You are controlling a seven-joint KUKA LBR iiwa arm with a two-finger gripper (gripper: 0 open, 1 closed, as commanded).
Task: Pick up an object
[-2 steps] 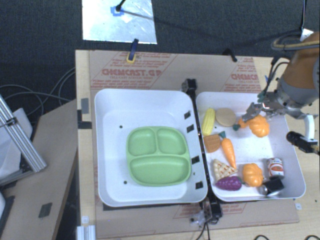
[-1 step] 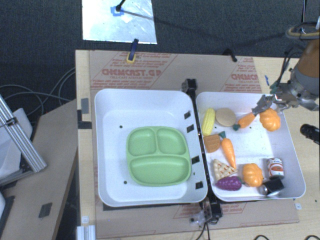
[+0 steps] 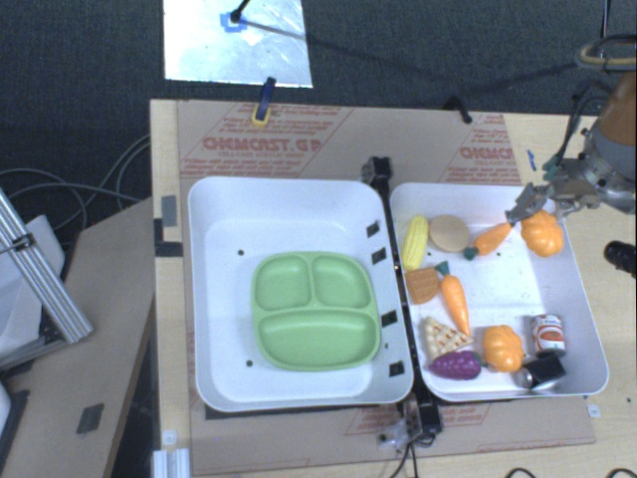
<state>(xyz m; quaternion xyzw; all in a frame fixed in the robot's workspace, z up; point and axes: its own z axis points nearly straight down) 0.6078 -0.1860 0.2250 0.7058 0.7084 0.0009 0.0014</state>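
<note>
The arm comes in from the right edge of the frame, and its hand (image 3: pixel 525 205) hangs over the upper right corner of the right-hand bin (image 3: pixel 577 317). From here I cannot tell whether it is spread or pressed together; the tip is small and dark against the white, and nothing visibly sits in it.

Right by that tip lie two candidates: a small orange carrot (image 3: pixel 492 237) lying slantwise, its upper end almost under the hand, and a round orange fruit (image 3: pixel 542 233) just beside it to the right, near the bin's far wall. The rest of the toy food is spread down the bin: a corn cob (image 3: pixel 414 242) and a tan disc (image 3: pixel 449 233) at upper left, a larger carrot (image 3: pixel 455 303) in the middle, a wedge (image 3: pixel 445 338), a purple piece (image 3: pixel 456 365), another orange lump (image 3: pixel 502 347) and a small can (image 3: pixel 545 333) toward the bottom. The left bin (image 3: pixel 224 267) carries a green divided plate (image 3: pixel 317 310).

I'd judge this to be the approach, with the grasp not yet made. The next move calls for settling on one piece, likely the small carrot, coming down squarely across its narrow body and closing without nudging the orange fruit, since the two lie close and the bin wall leaves little room.
</note>
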